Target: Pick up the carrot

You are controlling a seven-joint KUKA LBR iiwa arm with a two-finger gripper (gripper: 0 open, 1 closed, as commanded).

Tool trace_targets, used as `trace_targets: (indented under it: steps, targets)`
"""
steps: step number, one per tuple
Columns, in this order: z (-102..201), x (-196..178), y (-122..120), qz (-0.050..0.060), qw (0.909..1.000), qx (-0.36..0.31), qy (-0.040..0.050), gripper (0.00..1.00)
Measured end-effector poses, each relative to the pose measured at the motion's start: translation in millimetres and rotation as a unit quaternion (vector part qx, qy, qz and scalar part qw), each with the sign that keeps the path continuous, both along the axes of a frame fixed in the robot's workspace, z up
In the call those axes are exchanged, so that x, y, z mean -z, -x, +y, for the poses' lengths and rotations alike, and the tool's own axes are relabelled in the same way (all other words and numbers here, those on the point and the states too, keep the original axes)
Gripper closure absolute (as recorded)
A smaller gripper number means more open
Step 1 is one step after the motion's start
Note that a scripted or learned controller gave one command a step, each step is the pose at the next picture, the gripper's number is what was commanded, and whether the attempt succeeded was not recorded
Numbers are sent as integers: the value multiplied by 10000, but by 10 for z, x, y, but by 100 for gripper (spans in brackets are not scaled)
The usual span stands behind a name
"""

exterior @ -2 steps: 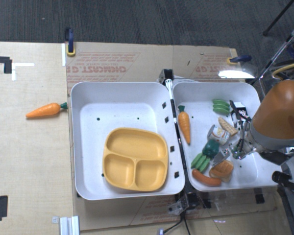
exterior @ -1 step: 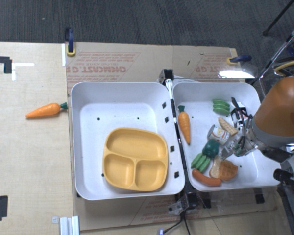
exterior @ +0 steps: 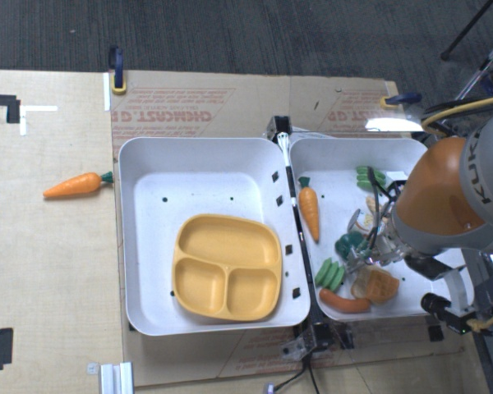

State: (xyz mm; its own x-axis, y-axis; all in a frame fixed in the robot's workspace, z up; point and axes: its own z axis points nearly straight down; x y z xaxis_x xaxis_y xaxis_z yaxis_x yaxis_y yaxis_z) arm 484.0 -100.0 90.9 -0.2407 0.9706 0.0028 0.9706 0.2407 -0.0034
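A carrot (exterior: 310,212) with a green top lies in the right bin (exterior: 345,143), along its left wall, pointing toward the front. A second carrot (exterior: 74,186) lies on the bench, left of both bins. My gripper (exterior: 364,249) hangs low in the middle of the right bin, to the right of the binned carrot and apart from it. It sits over a dark green item (exterior: 347,245). The arm's orange band (exterior: 440,191) hides the right part of that bin.
The left bin (exterior: 197,144) holds a yellow divided tray (exterior: 228,267). Around the gripper in the right bin lie green pods (exterior: 329,274), a red sausage (exterior: 343,303), a brown bread piece (exterior: 378,286) and a green vegetable (exterior: 370,177) at the back.
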Motion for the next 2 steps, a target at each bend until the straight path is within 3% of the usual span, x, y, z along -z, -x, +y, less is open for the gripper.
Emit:
trace_targets:
  steps: [2]
  targets:
    - [-14, -175, -36, -26, 10000, 37, 9, 100]
